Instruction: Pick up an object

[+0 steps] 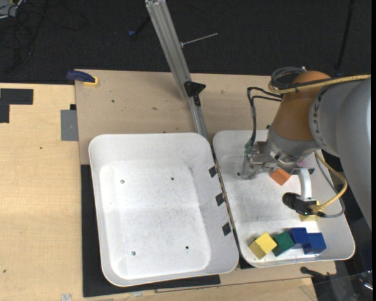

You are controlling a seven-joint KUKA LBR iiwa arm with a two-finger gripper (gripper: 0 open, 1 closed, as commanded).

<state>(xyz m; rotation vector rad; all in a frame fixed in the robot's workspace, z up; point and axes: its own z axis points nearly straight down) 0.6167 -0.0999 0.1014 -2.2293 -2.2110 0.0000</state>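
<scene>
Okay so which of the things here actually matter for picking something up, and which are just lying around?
For the job:
tool, low in the right bin
orange block, beside the tool
yellow block, green block and blue blocks, clustered at the bin's near edge

Just lying about:
left bin
slanted metal rail
blue-and-yellow clamp at the bench's far corner
</scene>
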